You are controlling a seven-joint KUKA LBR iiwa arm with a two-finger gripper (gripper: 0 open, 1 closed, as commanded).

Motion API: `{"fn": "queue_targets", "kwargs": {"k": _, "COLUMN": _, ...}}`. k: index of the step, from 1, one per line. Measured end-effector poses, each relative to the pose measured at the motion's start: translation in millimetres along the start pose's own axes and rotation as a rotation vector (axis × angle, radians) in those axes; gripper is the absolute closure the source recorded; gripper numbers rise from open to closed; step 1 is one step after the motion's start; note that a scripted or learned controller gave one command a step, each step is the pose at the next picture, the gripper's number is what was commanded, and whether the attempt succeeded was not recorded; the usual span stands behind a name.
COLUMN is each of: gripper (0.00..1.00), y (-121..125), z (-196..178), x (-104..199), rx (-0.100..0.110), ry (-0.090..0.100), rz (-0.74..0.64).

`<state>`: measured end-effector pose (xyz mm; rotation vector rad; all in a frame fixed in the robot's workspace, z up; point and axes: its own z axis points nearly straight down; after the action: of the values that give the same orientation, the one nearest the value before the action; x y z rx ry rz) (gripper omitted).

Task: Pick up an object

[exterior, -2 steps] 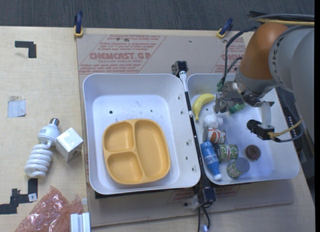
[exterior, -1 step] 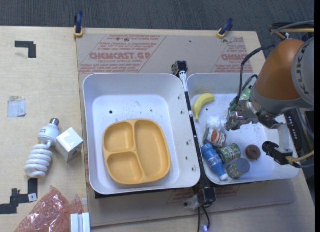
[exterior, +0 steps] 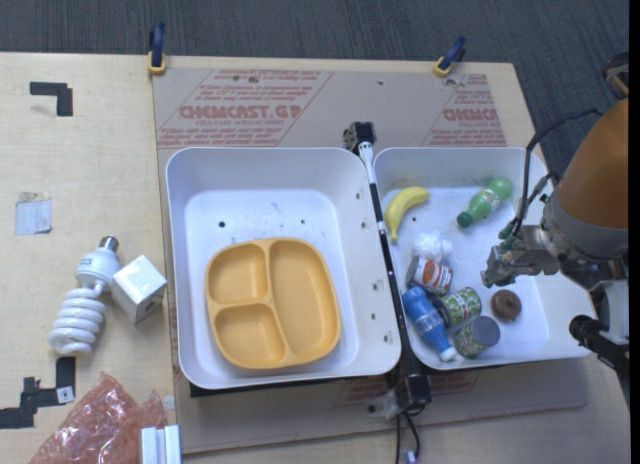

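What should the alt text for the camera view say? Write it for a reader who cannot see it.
A grey and orange robot arm's gripper hovers over the right white bin, which holds a banana, a green bottle, a blue bottle, cans and a brown doughnut-like object. The left bin holds a yellow divided plate.

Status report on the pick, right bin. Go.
Gripper low over right bin, nothing seen held. Brown round piece just below it, green bottle beyond. Cans and blue bottle packed close alongside.
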<state>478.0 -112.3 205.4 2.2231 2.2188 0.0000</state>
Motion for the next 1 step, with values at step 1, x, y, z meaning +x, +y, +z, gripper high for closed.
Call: {"fn": "queue_targets", "kwargs": {"k": 1, "gripper": 0.0, "y": 43.6, "z": 50.5, "x": 12.5, "rx": -0.001, "ry": 0.0, "rz": -0.001}}
